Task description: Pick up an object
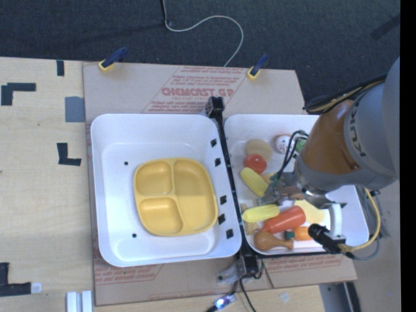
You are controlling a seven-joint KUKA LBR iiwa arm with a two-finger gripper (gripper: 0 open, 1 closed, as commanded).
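The right bin [260, 123] holds a pile of toy food: a red tomato [255, 162], a yellow banana-like piece [254, 181], a yellow corn cob [260, 212], a red-orange carrot [285, 220], a brown piece [271, 240] and a beige round piece [257, 147]. My gripper [281, 190] reaches down into this bin from the right, just above the corn and the carrot and right of the banana piece. The arm's wrist hides most of it.
The left bin [110, 148] holds a yellow divided plate [175, 196]. A small white round object [283, 143] lies at the back of the right bin. A black cable with a connector [325, 236] hangs off the wrist near the bin's front right.
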